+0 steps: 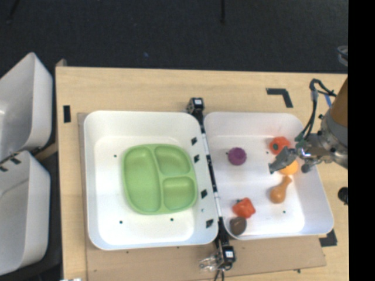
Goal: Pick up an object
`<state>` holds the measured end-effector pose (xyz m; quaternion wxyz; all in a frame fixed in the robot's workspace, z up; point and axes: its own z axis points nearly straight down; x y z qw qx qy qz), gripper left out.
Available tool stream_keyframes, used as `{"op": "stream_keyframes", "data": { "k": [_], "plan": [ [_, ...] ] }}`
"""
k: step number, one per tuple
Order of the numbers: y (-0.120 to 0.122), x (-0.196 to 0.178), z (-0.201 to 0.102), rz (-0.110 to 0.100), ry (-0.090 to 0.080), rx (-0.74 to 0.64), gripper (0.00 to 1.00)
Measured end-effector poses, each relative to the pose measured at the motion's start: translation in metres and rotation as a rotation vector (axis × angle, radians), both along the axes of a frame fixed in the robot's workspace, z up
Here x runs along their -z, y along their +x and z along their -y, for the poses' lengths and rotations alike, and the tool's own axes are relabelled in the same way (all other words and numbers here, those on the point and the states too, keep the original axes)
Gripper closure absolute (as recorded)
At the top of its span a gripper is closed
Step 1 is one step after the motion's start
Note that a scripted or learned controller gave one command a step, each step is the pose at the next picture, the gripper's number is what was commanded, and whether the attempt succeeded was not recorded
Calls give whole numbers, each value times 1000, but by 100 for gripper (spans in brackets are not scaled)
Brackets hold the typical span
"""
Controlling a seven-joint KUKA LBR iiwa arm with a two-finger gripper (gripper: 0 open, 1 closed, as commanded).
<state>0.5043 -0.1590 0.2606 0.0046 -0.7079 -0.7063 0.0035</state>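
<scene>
Your claw hangs low in the right white bin, over a small yellow-orange piece; whether it's spread or pinching, you cannot tell. You're at the grasp step. Next, confirm the grip before lifting straight up.

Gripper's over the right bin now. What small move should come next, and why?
Probably a short straight descent. The gripper hovers right over a yellow-orange object near the right bin's far side, with an orange-red piece close beside it. Nothing visibly sits between its fingers, so lowering onto the yellow piece looks the likeliest way to a grasp.
</scene>
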Motion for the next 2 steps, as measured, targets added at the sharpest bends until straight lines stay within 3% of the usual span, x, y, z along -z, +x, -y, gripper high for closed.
{"op": "stream_keyframes", "data": {
  "k": [1,2],
  "plan": [
    [2,-6,-1,13,-3,-4,0],
    [-2,54,-5,10,-2,-2,0]
  ]
}}
